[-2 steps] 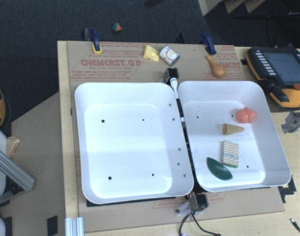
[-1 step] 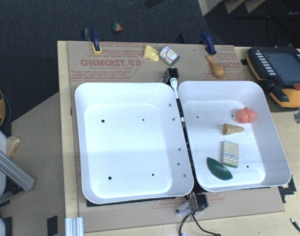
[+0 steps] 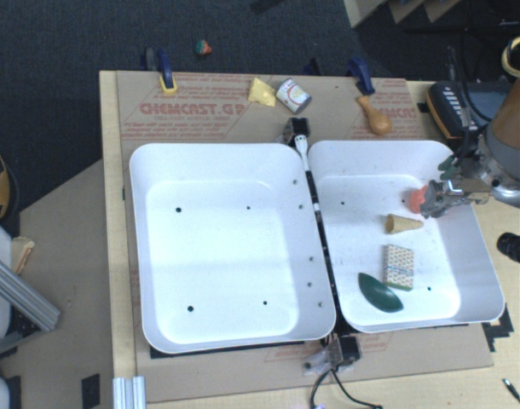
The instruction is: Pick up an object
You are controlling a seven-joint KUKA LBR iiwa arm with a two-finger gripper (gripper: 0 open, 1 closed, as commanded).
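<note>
Two bins: a left bin (image 3: 222, 245) and a right bin (image 3: 465, 301) sit side by side on the bench, and all the loose things in play lie in the right one.
Arm: the grey arm (image 3: 507, 156) comes in over the right bin's far right corner, and it looks to me as though a pick is under way there.
Gripper: the gripper (image 3: 437, 196) is low by the right wall of the right bin; I cannot tell how wide it stands, because the metal parts blur together at the tip.
Red object: a small red object (image 3: 416, 199) sits touching or just beside the gripper tip, close to the right wall. It is the likeliest target. It looks rounded, reddish-orange and partly hidden, so I cannot say it is gripped.
Risk, wall: so near the bin wall, I would guess a finger may catch the rim or nudge the red piece away instead of closing round it.
Risk, neighbour: the tan cone (image 3: 402, 223) lies just beside it toward the near edge and could get bumped.
Checked block: a patterned block (image 3: 399, 267) rests nearer the near edge.
Green piece: a dark green oval (image 3: 380, 293) lies by the near left corner.
</note>
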